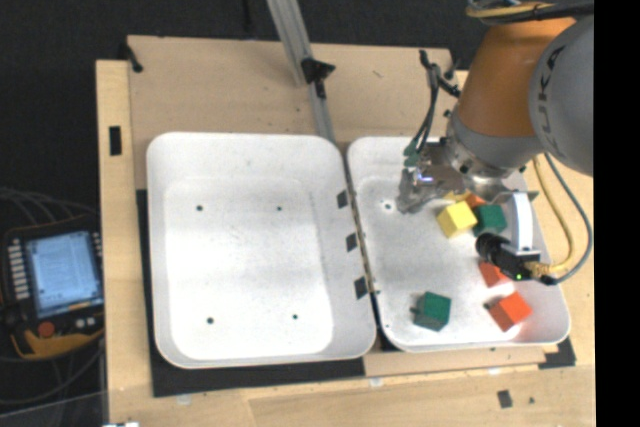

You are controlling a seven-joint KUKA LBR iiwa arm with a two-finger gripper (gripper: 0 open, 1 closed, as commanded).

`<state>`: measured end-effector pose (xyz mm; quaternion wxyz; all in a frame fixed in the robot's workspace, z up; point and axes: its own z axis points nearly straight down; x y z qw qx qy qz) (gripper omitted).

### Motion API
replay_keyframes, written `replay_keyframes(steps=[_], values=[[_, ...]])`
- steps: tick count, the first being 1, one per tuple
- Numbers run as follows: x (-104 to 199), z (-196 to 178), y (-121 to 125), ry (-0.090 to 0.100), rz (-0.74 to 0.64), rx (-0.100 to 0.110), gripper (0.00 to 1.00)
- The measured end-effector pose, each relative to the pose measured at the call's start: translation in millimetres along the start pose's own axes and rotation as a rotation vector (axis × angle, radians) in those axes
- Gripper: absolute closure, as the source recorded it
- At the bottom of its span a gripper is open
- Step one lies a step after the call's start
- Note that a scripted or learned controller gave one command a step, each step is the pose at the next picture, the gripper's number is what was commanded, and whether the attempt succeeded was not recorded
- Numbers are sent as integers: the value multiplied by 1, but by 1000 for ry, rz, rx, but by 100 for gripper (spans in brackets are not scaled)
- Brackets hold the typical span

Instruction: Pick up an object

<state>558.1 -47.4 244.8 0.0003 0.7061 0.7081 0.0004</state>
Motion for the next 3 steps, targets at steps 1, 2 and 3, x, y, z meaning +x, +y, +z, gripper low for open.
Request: replay_keyframes(steps=[1, 2, 3], values=[[52, -7, 21, 1, -5, -1, 100], [99, -10, 28, 0, -4, -1, 100], [145, 3, 49, 0, -4, -1, 100]])
